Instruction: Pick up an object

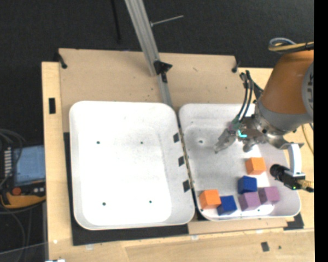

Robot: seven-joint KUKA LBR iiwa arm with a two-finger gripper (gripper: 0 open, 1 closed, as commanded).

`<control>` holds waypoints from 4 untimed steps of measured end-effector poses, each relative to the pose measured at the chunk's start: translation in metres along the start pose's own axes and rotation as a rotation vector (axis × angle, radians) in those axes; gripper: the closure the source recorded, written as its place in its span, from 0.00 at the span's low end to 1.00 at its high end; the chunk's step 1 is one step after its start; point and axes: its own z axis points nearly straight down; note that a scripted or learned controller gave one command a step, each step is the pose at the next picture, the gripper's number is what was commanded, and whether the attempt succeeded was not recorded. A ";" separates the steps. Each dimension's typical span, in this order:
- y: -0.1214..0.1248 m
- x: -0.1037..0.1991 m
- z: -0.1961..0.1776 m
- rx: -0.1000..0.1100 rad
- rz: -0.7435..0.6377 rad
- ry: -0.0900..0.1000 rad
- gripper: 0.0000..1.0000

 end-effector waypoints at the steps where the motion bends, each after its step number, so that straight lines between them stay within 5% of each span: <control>1: 0.001 0.000 -0.002 -0.005 0.003 -0.001 0.00; 3: -0.002 -0.010 0.111 0.001 0.005 -0.002 0.00; 4: 0.000 -0.011 0.097 -0.007 0.013 -0.001 1.00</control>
